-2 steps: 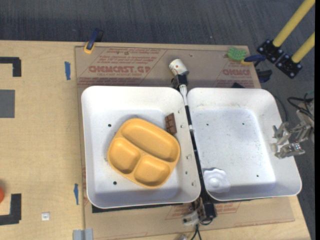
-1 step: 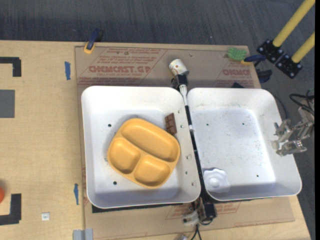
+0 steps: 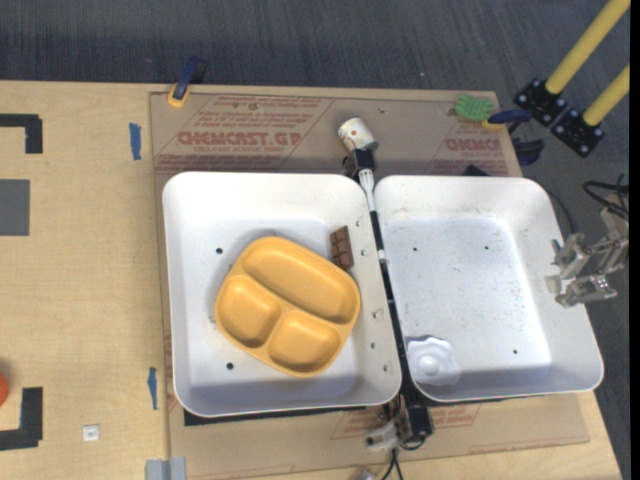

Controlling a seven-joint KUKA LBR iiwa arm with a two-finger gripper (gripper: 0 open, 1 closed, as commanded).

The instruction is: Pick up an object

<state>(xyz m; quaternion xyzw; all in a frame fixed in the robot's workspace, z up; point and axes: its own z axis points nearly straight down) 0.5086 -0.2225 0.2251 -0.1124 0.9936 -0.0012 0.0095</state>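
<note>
gripper [image 3: 585, 271] seen at right bin's [image 3: 480, 383] right rim; arm behind it cut off by right picture edge, finger state too blurred to tell. brown object [image 3: 341, 247] near left bin's [image 3: 190, 368] right rim partly covered by yellow divided tray [image 3: 287, 304], kind not told. orange thing [image 3: 3, 390] cut off at left picture edge. yellow poles [image 3: 600, 28] cut at top right corner.
</note>
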